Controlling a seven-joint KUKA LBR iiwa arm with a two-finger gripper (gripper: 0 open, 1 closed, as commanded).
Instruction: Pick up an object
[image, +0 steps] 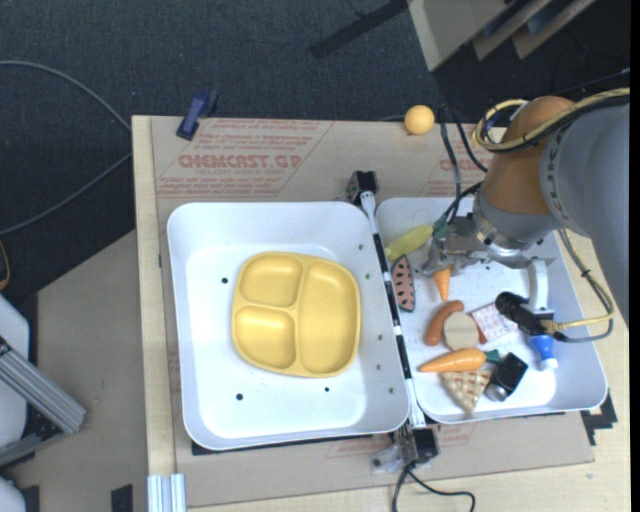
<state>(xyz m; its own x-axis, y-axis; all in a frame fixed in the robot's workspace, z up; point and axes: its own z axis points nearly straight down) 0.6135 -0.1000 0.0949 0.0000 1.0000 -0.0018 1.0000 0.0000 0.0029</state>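
While the desk (250, 470) is showing bare cardboard along its near edge, a clamp (420, 445) is sitting there between the two bins. Just beyond it, the left bin (200, 400) is holding a yellow tray (296, 313) with three compartments, lying flat near the middle.

Lying in the right bin (580, 385), nearest the front, is a waffle wedge (465, 385), with a black block (507, 373) just beside it. Above them a carrot (452, 361) is lying with its long axis running left to right and its tip pointing left. A sausage (444, 320) is resting slantwise, its upper end pointing up and right, touching a pale round piece (461, 330). A pink checked packet (494, 322) is sitting next to that, and a blue-capped thing (542, 349) is lying toward the right wall. By the divider, a dark slice (403, 285) is running near to far.

Farther in, the gripper (448, 252) is reaching down over the bin's far half, just above a small orange piece (443, 284) that is standing near-to-far. How far its fingers are spread I cannot tell, and nothing is visibly pinched between them. A yellow-green piece (410, 241) is lying just left of it, pointing up and right. The arm (530, 180) is stretching in from the right, cables looping round it.

Beyond the bins, red print on the cardboard is reading "CHEMCAST GP". At the far edge, a blue clip (196, 113) and a yellow ball (419, 119) are resting well apart.
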